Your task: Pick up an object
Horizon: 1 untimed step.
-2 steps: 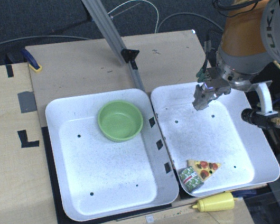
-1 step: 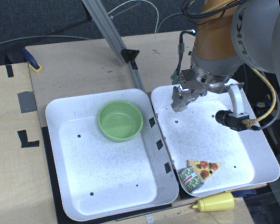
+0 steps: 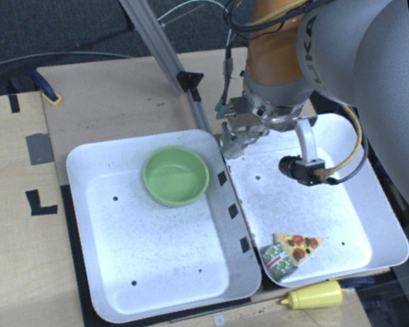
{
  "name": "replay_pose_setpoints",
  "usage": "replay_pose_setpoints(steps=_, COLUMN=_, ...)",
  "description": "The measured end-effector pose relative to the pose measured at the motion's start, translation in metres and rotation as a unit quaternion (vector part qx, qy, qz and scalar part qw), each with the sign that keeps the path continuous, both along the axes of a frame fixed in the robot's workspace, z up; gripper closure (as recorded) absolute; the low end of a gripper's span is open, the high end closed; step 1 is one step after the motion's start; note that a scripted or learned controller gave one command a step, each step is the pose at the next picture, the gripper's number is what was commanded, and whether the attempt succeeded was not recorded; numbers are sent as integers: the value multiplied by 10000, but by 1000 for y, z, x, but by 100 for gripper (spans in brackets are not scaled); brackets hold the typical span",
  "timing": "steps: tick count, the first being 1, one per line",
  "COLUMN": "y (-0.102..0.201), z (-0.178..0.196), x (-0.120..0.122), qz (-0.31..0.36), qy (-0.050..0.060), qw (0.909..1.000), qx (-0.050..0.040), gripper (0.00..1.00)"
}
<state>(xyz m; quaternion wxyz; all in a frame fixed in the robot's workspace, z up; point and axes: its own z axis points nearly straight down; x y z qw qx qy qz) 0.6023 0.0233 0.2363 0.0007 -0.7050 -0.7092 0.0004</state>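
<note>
A green bowl (image 3: 176,175) sits upright in the back half of the left bin (image 3: 100,240). In the right bin (image 3: 352,203), near its front left corner, lie a pizza-slice toy (image 3: 300,244) and a small green packet (image 3: 277,261) touching it. My gripper (image 3: 234,144) hangs over the back left corner of the right bin, close to the divider between the bins, to the right of the bowl and well behind the pizza slice. Nothing shows in its grasp.
A yellow squeeze bottle (image 3: 316,296) lies on the bench just outside the right bin's front rim. A grey slanted pole (image 3: 160,45) crosses behind the bins. The arm's bulky grey and orange body (image 3: 299,32) covers the right bin's back right part.
</note>
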Motion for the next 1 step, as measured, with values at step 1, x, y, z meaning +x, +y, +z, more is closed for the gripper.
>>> replay_pose_setpoints(steps=1, y=57, z=4, x=22, qz=4, qy=-5, qw=10000, qx=8, gripper=100)
